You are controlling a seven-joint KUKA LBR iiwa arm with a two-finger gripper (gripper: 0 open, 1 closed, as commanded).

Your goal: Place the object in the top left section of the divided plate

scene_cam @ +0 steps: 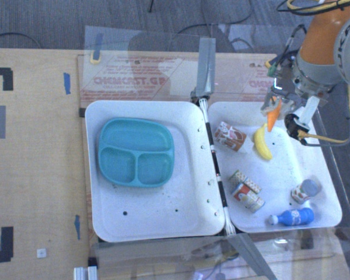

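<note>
At the bottom right of the frame, a blue bottle (291, 217) lies on its side in the right bin (280, 177), with a small can (306, 189) just above it near the bin's right wall. Left of these, towards the divider between the bins, two small printed cartons (247, 191) lie together. In the left bin (163, 209), the teal divided plate (136, 152) sits left of centre, one wide section along its upper side and two smaller ones below; all three hold nothing. Higher in the right bin, a banana (261, 143) lies near the middle, and another carton (230, 136) rests just to its left. At the upper right of the frame, above the bin's far edge, the gripper (275, 105) hangs below the arm's orange band (322, 35), pinching the upper end of an orange carrot-shaped piece (272, 120). The piece points downward, its tip near the banana's upper end, and it is well apart from the plate.
</note>
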